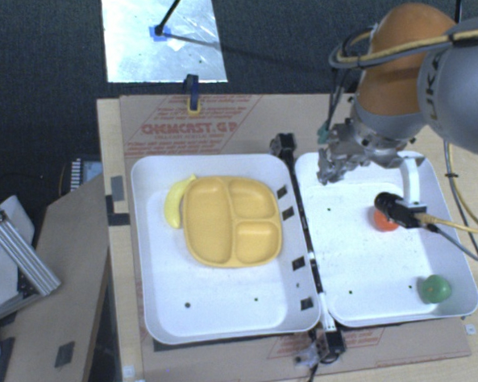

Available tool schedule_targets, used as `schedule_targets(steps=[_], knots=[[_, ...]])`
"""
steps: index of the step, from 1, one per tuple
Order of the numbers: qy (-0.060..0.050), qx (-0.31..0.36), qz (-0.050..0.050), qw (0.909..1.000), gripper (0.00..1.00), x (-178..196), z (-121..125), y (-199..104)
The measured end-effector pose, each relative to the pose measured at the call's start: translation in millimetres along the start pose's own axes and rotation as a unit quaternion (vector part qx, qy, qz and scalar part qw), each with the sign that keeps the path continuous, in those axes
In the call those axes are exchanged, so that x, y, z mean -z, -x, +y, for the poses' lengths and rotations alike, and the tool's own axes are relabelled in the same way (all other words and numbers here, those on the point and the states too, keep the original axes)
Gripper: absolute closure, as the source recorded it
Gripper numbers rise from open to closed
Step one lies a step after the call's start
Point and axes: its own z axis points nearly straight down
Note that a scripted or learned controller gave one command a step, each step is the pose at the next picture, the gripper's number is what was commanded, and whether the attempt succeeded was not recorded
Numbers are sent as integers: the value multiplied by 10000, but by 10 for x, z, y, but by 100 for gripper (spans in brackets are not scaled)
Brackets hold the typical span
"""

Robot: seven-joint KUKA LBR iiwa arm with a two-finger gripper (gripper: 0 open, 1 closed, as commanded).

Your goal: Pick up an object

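The gripper [333,171] hovers over the far left part of the right bin [367,299]; I cannot tell its state. An orange object [384,220] lies near it, partly behind a black part, and a green ball [434,288] is in the near right corner. In the left bin [162,312], a yellow divided tray [229,221] touches a banana [173,203].

The arm [449,68] is grey, with a smooth rounded casing and dark lettering partly visible on its side. A bulging orange band [400,55] wraps it above the wrist. Yellow and dark cables [376,48] loop across the band, and a yellow one trails down beside the arm. The wrist ends in a metal pincer [332,171], grey and blocky, with a small green spot.
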Motion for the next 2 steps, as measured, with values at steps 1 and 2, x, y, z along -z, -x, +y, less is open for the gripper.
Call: schedule_targets(steps=[1, 2], knots=[[3, -4, -2, 10000, 100, -8, -53, -465], [3, -1, 0, 10000, 100, -43, -142, -972]])
